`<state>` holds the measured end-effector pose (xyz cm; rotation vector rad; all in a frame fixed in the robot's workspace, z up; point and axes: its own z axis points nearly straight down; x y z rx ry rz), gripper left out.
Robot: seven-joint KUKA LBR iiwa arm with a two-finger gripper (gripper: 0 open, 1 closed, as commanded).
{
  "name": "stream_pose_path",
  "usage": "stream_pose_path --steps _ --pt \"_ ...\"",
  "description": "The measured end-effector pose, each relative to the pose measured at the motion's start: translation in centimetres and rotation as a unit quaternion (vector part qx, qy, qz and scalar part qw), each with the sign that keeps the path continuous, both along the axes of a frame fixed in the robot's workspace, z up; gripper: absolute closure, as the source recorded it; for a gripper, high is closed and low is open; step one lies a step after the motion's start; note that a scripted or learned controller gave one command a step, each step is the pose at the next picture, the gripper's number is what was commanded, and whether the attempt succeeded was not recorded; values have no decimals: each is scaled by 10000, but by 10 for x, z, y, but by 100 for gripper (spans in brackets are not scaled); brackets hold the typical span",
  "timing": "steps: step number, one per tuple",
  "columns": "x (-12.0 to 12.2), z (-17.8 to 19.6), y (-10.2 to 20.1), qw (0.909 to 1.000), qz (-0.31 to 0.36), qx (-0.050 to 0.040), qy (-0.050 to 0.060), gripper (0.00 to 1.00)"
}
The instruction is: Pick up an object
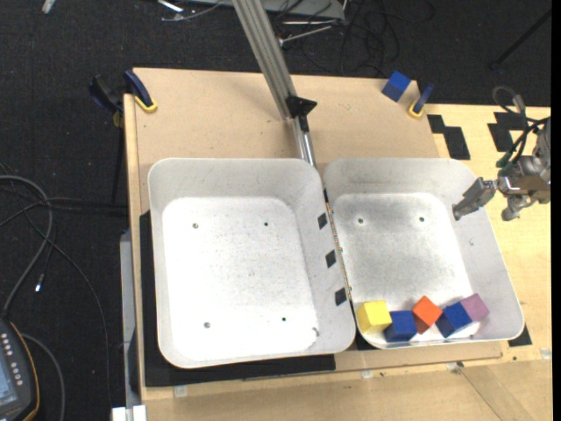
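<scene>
Currently the gripper point(491, 198) is seen over the right bin's point(491, 261) far right rim, its fingers spread with nothing between them. Well apart, five blocks are clustered along the near wall: yellow point(374, 314), blue point(401, 324), orange point(427, 311), blue point(454, 318), purple point(474, 307).

Blue cube point(397, 84) on bench point(219, 121) far edge; clamps point(138, 92) at corners; black cables point(35, 235) on floor
</scene>
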<state>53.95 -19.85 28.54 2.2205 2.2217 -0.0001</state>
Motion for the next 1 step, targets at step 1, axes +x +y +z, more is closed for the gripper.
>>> stream_pose_path --steps 1 --pt "8 -24 -20 10000 -13 -5 10 0"
